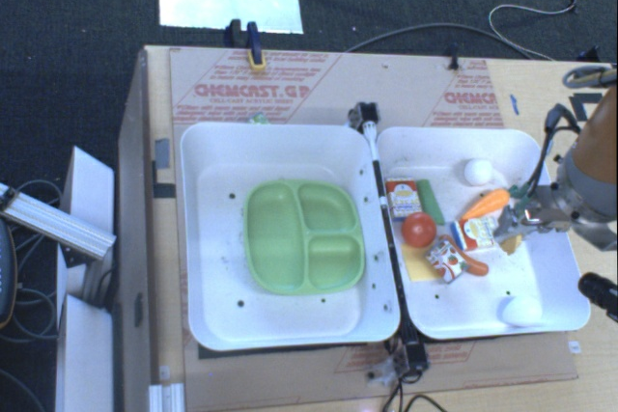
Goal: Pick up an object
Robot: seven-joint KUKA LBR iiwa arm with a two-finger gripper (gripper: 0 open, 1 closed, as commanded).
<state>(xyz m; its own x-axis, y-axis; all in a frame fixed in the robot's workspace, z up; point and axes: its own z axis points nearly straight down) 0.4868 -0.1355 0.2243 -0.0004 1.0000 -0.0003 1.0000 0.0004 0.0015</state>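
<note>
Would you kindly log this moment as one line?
arm: over right bin | gripper: beside small carton, grasp unclear | green tray: left bin

- The worktop (319, 77) filled the middle of the frame, its top a tan sheet with red lettering along the upper part.
- Two shallow white bins sat on it side by side, touching along a dark seam at the centre.
- The left bin (208, 207) lay at centre left.
- The right bin (560, 299) lay at centre right.
- A blue and yellow clamp (253, 43) gripped the worktop's upper edge, left of centre.
- A small dark fitting (452, 64) sat at the upper edge, right of centre.
</note>
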